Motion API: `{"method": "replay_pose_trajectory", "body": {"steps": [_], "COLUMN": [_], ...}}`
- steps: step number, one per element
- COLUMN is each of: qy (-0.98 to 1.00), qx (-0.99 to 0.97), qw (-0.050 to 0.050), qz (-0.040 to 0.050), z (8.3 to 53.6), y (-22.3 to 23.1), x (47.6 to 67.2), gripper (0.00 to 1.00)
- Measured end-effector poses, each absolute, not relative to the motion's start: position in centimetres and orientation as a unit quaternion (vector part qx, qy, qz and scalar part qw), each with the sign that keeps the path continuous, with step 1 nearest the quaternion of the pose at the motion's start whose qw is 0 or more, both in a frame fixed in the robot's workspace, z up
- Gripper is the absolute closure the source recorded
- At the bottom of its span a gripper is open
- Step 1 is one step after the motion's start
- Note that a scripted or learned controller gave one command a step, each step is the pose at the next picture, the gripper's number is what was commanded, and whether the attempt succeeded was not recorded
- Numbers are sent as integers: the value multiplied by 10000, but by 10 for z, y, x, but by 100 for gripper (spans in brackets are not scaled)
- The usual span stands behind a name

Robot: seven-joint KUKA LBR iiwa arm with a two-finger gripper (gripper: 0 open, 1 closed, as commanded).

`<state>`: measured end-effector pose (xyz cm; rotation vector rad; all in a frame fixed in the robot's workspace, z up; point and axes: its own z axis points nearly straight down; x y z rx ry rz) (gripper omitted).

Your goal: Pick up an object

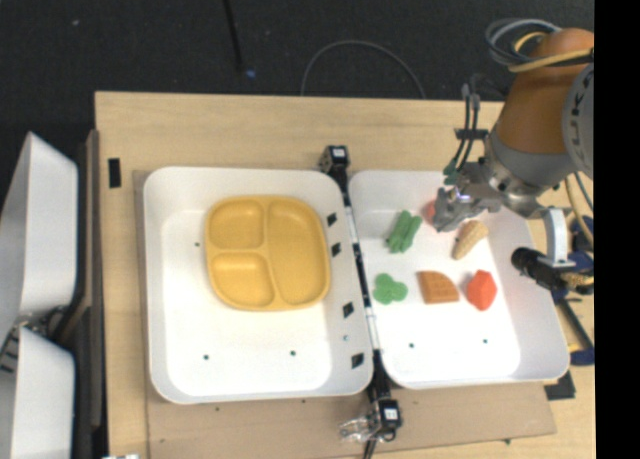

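Pink shows just left of the jaws (452, 209), a small object (430, 212) touching them; we cannot tell whether our jaws are spread or pinching it. Just below-right lies a tan cone (468, 239). Further below sit an orange wedge (437, 288) and red piece (482, 289); left, two green pieces (403, 231) (388, 290). All lie in the right bin (470, 362). The left bin (180, 347) holds a yellow divided plate (267, 251).
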<state>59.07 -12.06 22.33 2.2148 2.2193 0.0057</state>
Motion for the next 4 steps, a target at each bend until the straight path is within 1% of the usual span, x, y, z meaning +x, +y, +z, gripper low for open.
{"method": "replay_pose_trajectory", "body": {"steps": [1,2,4], "qy": [7084,7087,7087], "qx": [7058,7055,7055], "qw": [41,2,2], "qz": [23,-1,-2], "z": [288,271,257], "y": [-125,-81,-4], "x": [595,576,550], "gripper": [100,100,100]}}
